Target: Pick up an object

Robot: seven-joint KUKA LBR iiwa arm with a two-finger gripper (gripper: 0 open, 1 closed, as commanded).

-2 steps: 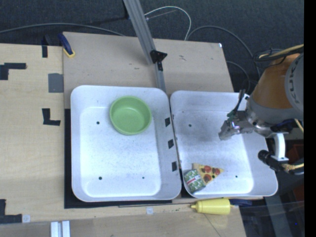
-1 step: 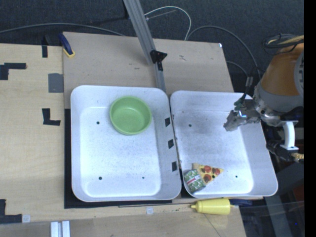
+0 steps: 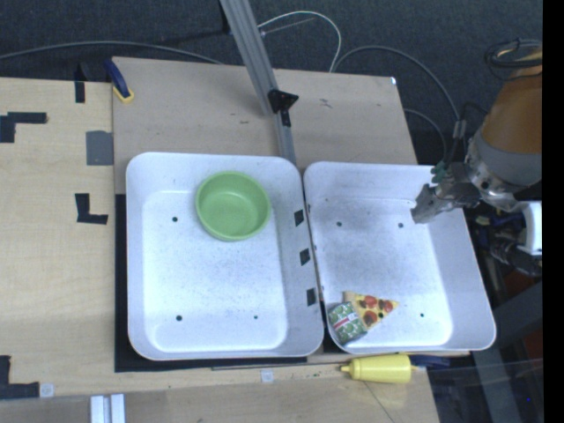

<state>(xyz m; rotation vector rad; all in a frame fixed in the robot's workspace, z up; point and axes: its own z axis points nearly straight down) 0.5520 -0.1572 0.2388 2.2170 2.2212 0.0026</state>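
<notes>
green bowl (image 3: 233, 205) in left bin (image 3: 145, 263), packet (image 3: 359, 314) in right bin (image 3: 458, 280); hand (image 3: 429, 205) state unclear.

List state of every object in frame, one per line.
green bowl: upright, mouth up, nothing in it, in the left bin, upper part.
pizza slice toy: lying flat in the right bin, near its lower left corner.
green packet: lying flat beside the pizza slice toy, touching it.
yellow bottle: on its side, outside the bins, on the bench below the right bin.
gripper: over the right bin's upper right edge, holding nothing visible.
</notes>
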